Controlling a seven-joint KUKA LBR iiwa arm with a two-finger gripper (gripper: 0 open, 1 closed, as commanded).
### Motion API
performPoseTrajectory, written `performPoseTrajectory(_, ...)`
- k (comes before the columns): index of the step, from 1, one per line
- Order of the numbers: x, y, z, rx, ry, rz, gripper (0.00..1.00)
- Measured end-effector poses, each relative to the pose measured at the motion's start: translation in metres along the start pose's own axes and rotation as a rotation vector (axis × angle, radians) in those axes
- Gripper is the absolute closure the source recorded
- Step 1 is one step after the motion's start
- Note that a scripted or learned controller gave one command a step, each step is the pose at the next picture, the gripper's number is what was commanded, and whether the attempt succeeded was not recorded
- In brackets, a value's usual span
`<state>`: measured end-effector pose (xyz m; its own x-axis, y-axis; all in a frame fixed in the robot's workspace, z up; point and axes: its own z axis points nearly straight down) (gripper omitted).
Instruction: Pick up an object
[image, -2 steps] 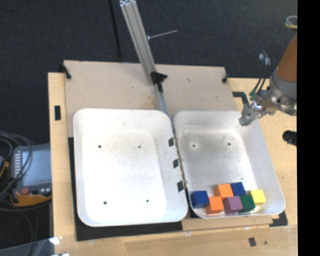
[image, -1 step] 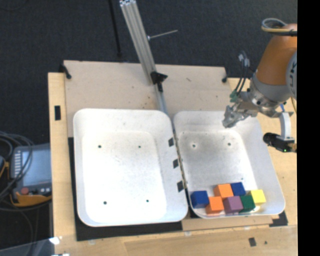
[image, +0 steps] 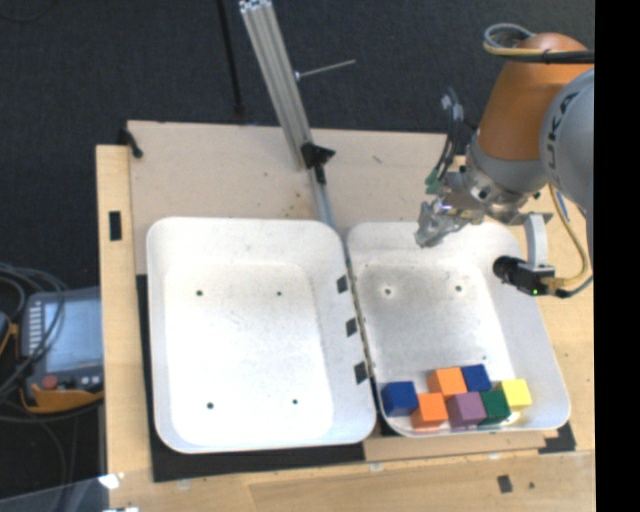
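Gripper (image: 432, 232) above right bin's (image: 520, 310) far edge, well apart from blocks (image: 458, 395)

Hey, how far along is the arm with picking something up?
Done: nothing looks picked yet; the blocks sit clustered at the right bin's near edge. In hand: the gripper is over that bin's far edge, away from them. Left: reaching a block, grasping, lifting.

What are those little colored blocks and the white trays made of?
The blocks look like painted wood or solid plastic: flat, matte, even colors and sharp edges. The white bins look like molded plastic, with rounded corners and a dull, scuffed, speckled surface.
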<state>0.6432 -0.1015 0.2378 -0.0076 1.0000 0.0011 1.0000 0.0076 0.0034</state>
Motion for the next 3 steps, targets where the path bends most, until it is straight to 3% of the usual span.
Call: performPoseTrajectory(3,0.158,0.004,-0.024,0.001,0.000,0.000,1.00)
